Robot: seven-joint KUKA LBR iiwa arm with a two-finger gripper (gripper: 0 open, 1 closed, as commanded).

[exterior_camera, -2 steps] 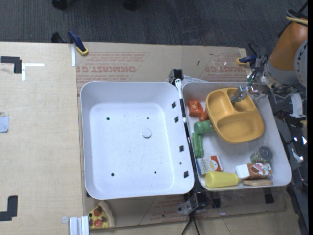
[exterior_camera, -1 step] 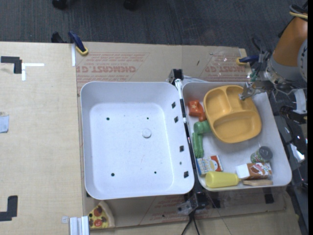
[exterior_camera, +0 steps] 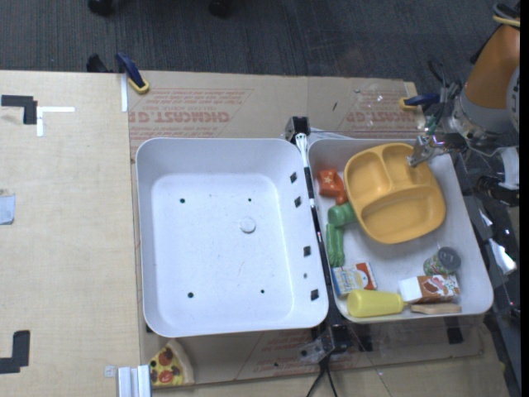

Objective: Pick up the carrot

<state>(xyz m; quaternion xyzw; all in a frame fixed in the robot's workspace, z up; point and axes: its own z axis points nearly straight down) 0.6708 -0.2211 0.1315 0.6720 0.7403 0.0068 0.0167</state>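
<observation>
Orange band (exterior_camera: 494,64) on the arm is closest to the lens, upper right of frame. Wrist drops from it toward the right bin (exterior_camera: 473,246).

Fingers (exterior_camera: 417,156): over the upper-right rim of the yellow divided plate (exterior_camera: 397,201). Too small and blurred here, so can't tell whether they're released or clenched. Nothing visibly between them.

Carrot (exterior_camera: 331,183): upper-left part of the right bin, wedged between the bin's left wall and the plate's left rim, touching or nearly touching the plate. Well apart from the fingers, with the whole plate between them.

Step, my read: approach not done, no pick yet. The next move needs a traverse toward frame left across the plate, then a descent into the narrow slot by the wall. Clearance is tight on both sides, so aligning the grip along the slot looks safer than across it.

Carrot's look: small, orange-red, stubby and slightly lumpy, lying flat. Probably a plastic toy, light and a bit slick.

Neighbours: green piece (exterior_camera: 340,215) just below it and close, an easy mis-grab. Second green piece (exterior_camera: 334,243) lower along the wall. Farther down sit a small carton (exterior_camera: 355,277) and a yellow bottle (exterior_camera: 376,303). Tin (exterior_camera: 443,260) and packet (exterior_camera: 431,288) sit lower right.

Left bin (exterior_camera: 149,222) and counter (exterior_camera: 66,222): not involved.
</observation>
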